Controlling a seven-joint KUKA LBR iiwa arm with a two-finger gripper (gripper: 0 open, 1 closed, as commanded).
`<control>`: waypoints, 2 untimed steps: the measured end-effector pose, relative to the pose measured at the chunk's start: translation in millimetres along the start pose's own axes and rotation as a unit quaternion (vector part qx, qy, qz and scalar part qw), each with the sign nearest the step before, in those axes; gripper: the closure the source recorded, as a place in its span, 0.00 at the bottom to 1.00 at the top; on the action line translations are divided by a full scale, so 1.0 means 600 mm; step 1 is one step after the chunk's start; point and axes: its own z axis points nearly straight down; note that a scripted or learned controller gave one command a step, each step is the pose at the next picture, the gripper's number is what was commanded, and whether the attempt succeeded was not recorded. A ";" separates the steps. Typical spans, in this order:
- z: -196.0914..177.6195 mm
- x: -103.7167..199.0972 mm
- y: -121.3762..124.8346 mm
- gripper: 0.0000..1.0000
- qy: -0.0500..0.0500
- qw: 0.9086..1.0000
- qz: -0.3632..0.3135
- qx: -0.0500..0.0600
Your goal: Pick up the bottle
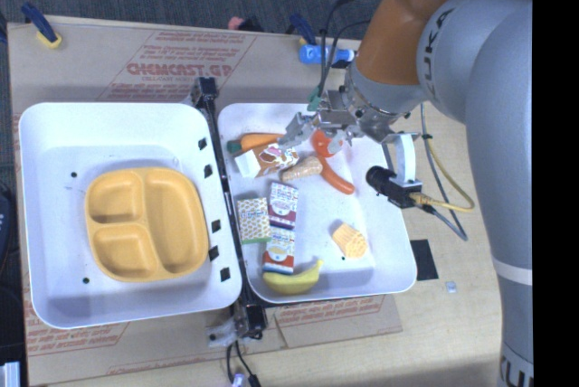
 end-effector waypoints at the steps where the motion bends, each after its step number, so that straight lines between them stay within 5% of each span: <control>1: -0.017 0.001 0.000 1.00 0.000 1.000 -0.002 0.001; 2: 0.053 0.042 -0.113 1.00 0.000 0.999 -0.050 0.001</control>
